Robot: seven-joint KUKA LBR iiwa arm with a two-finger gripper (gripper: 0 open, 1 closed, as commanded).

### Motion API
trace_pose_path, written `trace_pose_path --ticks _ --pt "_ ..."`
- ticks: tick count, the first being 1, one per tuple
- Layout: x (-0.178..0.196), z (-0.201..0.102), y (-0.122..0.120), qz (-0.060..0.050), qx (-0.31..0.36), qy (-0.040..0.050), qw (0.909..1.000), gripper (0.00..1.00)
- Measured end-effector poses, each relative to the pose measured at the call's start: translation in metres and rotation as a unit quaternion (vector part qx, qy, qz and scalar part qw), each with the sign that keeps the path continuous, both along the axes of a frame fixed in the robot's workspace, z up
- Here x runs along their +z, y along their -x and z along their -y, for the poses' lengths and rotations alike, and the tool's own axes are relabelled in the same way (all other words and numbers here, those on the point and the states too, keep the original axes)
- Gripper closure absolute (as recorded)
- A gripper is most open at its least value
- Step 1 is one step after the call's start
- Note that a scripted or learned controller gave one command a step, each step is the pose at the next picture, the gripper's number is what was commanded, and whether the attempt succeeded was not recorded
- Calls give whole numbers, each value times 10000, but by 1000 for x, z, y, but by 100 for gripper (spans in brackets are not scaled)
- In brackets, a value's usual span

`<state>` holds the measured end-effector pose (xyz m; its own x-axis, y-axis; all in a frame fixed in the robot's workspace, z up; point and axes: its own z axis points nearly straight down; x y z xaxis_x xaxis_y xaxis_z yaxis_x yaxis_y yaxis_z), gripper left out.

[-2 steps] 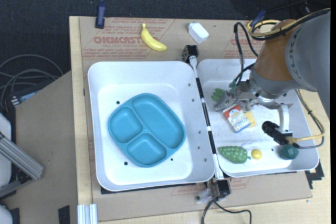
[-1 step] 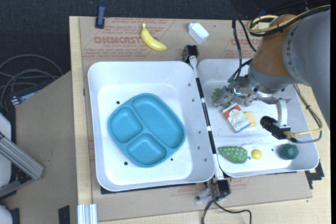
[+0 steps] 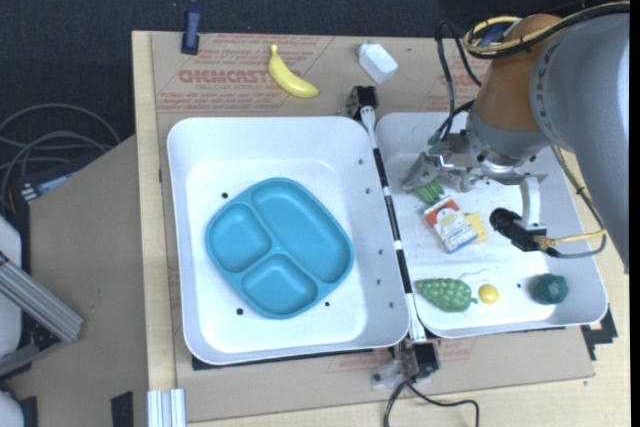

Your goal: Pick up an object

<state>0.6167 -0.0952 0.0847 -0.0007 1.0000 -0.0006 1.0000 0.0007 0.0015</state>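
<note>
a: how many things in the right bin (image 3: 590, 300)?

b: five: green piece (image 3: 428, 189) under the gripper (image 3: 437, 170), carton (image 3: 456, 225), grapes (image 3: 444, 293), yellow ball (image 3: 488, 293), teal ball (image 3: 548, 289).

a: jaws?

b: can't tell. left bin (image 3: 190, 165) has one blue tray (image 3: 279, 247), open margins around it.

A: How's the light?
B: Bright and even from above; the white bins (image 3: 190, 215) glare slightly, and shadows under the blue tray (image 3: 280, 246) are soft.
A: Sharpness?
B: Mildly soft throughout; the arm (image 3: 580, 95) at right looks blurred.
</note>
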Motion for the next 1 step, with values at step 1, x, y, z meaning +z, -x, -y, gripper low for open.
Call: trace_pose_path --ticks 1 --pt "10 0 -1 10 3 5 10000 100"
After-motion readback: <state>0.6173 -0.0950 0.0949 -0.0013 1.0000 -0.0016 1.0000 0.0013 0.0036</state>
